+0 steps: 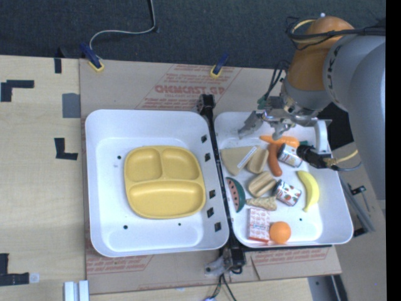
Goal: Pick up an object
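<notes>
1. Hovering over the far end of the right shallow white bin (326, 227), my claw (270, 123) hangs with its two metal fingers spread apart and nothing between them.
2. My grey arm with its orange band (313, 61) reaches in above the bin's far right corner.
3. Just beside my claw, towards the near side of that bin, lies an orange carrot (279, 140), with a red sausage-shaped piece (274, 162) touching it and pointing nearward.
4. A small silver can (289, 157) sits right of the sausage piece, and a yellow banana (309, 189) lies along the bin's right side.
5. Left of the sausage are a pale wedge (235, 158) and a tan bread piece (255, 161); another tan bread roll (261, 184) lies nearer.
6. A watermelon slice (235, 194) rests against the bin's left wall.
7. At the bin's near end, a round orange fruit (281, 232) touches a red-and-white patterned packet (257, 224); a second small can (287, 194) sits beyond them.
8. Left of this bin on the tabletop (37, 187), the other white bin (103, 137) holds a yellow divided plastic plate (165, 182).
</notes>
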`<state>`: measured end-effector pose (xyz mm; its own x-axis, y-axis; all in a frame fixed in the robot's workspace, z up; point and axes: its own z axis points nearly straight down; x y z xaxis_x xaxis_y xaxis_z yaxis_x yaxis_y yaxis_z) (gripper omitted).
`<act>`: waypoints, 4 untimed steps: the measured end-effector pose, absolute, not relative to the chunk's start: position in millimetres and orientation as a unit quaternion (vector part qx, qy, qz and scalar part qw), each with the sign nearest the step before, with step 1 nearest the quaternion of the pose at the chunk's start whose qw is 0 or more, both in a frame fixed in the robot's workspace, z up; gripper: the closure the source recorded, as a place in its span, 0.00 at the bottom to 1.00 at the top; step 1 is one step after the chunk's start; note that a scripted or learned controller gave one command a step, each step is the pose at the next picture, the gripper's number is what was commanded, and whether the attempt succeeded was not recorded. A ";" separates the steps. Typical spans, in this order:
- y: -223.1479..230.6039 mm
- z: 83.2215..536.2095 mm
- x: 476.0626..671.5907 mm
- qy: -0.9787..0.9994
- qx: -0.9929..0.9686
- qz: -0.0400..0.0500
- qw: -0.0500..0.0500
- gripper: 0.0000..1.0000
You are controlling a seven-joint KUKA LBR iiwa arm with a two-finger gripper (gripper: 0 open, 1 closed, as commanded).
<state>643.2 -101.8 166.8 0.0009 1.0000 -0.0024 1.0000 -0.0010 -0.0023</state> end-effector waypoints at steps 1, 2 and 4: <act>-139.0 98.7 669.4 0.708 0.706 0.003 0.003 0.00; -140.7 91.1 672.1 0.708 0.706 0.003 0.004 0.00; -147.1 90.8 673.4 0.710 0.704 0.007 -0.003 0.00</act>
<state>673.4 -147.1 90.8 -0.0087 0.9999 0.0137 0.9999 0.0086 0.0062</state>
